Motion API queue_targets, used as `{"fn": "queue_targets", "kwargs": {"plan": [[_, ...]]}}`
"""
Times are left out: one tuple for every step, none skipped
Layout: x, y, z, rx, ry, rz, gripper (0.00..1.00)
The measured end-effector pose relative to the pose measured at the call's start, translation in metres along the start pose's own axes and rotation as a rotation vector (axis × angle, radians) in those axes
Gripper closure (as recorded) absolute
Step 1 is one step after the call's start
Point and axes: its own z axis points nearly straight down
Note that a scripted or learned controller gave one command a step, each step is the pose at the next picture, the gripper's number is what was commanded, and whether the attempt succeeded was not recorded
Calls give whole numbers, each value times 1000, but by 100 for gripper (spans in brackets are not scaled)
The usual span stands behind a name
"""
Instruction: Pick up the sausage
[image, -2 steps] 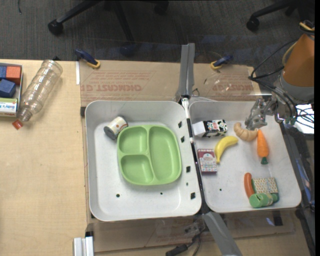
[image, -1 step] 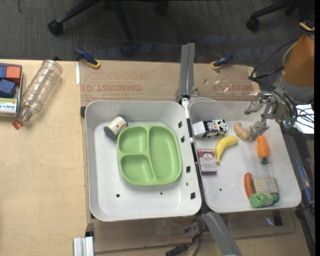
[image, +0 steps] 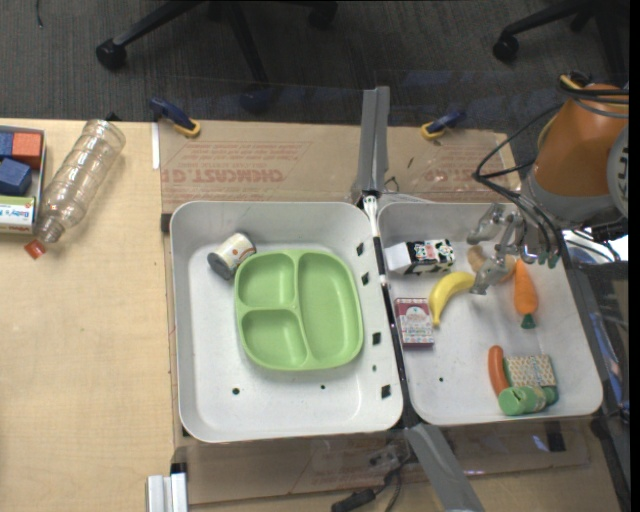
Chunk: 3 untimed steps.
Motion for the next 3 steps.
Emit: {"fn": "queue_targets", "kwargs": {"plan": [[86, -60, 8, 1, -1, -137, 0], [149, -71, 6, 1, -11, -269, 0], [139, -69, 7, 1, -6, -569, 0]]}}
